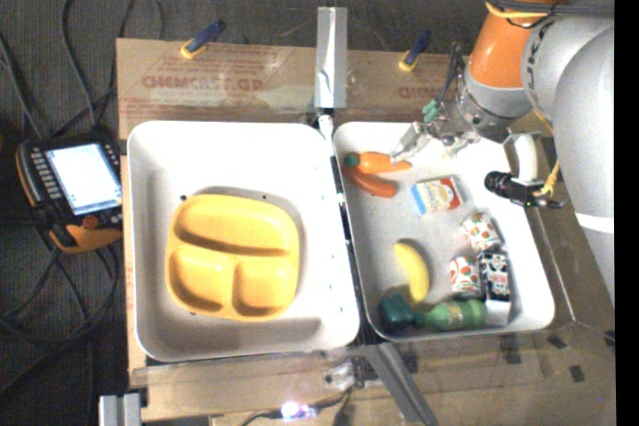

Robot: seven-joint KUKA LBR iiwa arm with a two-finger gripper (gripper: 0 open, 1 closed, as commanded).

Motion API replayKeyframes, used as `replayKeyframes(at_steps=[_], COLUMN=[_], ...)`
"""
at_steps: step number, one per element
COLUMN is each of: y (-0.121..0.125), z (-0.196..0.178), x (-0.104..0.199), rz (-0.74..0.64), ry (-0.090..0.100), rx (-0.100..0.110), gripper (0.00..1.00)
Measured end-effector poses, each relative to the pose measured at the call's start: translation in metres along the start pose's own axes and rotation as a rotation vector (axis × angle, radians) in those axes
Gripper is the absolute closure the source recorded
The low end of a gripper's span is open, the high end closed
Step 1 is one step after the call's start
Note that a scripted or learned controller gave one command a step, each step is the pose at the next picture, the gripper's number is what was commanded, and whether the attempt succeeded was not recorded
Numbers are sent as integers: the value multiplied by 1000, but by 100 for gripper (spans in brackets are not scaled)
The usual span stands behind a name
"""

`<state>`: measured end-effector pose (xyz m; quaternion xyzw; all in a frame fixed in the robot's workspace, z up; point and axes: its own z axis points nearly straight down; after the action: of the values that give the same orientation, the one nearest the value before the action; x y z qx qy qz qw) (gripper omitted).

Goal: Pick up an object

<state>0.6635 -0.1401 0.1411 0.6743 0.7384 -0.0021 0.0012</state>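
While the big grey arm [584, 105] reaches in from the right, its gripper [419, 141] hangs over the top part of the right bin [539, 309]. The arm has an orange band [504, 40] near its wrist. The gripper sits just beside the tip of a carrot [377, 164], but I cannot tell if it touches it. It is too small and blurry to see how the gripper is set, so I cannot tell that either. Nothing can be seen held in it.

The carrot lies in the top left part of the right bin. Right under it, touching it, is a little orange sausage shape [371, 183]. Near the middle of this bin is a small white and blue box [436, 195]. Lower down lies a yellow banana [412, 271]. At the bottom edge a green bottle [431, 315] lies on its side. On the right side are two small red and white cartons [473, 249] and a dark carton [495, 276], all close together.

The left bin [150, 214] has a yellow lunch tray [236, 254] in it, with three parts. The two bins sit side by side and touch in the middle.

Behind the bins is a brown cardboard sheet [220, 80] with blue and yellow clamps [201, 38] on it. A handheld screen [75, 180] rests on the floor to the left, with cables [90, 5] around it.
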Motion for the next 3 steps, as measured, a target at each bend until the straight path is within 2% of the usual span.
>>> replayKeyframes(at_steps=[1,2,3], y=[-21,-7,6], z=[-75,47,52], x=[33,22,4], rz=[-101,-302,-338], ry=[1,4,11], rx=[-1,-4,3], gripper=[0,0,0])
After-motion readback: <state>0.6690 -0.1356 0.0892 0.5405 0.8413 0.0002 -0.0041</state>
